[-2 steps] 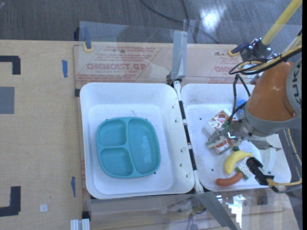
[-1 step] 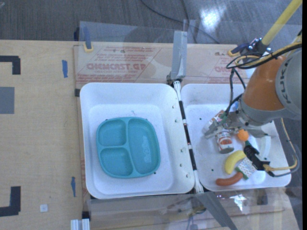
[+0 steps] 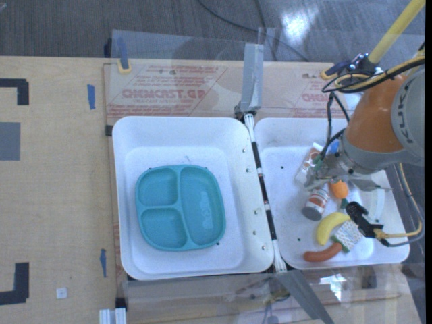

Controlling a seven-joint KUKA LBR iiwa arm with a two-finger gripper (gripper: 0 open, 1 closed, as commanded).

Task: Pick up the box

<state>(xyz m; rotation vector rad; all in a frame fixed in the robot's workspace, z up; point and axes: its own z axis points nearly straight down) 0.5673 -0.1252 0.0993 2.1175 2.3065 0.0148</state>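
While the fingers' (image 3: 322, 175) state is unclear, a small patterned box (image 3: 347, 235) touches the curved banana (image 3: 330, 226).

The arm (image 3: 395, 123) is rounded and grey, with a broad orange band above the wrist. Black and yellow cables loop over it, and dark lettering marks its grey shell.

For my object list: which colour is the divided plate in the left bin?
The divided plate is plain turquoise, seen clearly in the camera view.

Pincer (image 3: 322, 175) low among right bin (image 3: 283, 147) clutter
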